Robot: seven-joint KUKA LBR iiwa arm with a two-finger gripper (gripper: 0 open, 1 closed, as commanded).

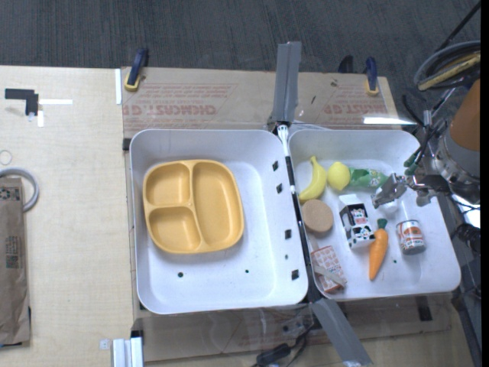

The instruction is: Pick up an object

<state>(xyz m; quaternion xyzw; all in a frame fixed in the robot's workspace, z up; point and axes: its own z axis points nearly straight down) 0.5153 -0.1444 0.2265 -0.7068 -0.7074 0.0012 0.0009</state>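
The right bin [435, 281] holds a banana [312, 180], a lemon [338, 176], a green packet [365, 179], a round tan disc [318, 216], a small black-and-white carton [357, 225], a carrot [377, 254], a small can [411, 236] and a red-and-white packet [328, 269]. My gripper [405, 195] hangs over the right part of this bin, above the can and to the right of the green packet. Its fingers [386, 193] stand apart with nothing between them.
The left bin [229, 289] carries a yellow divided plate [194, 205]. A cardboard sheet [206, 98] lies behind both bins, held by clamps. Cables [447, 60] hang at the upper right by the arm. A brown bag [11, 258] sits at the far left.
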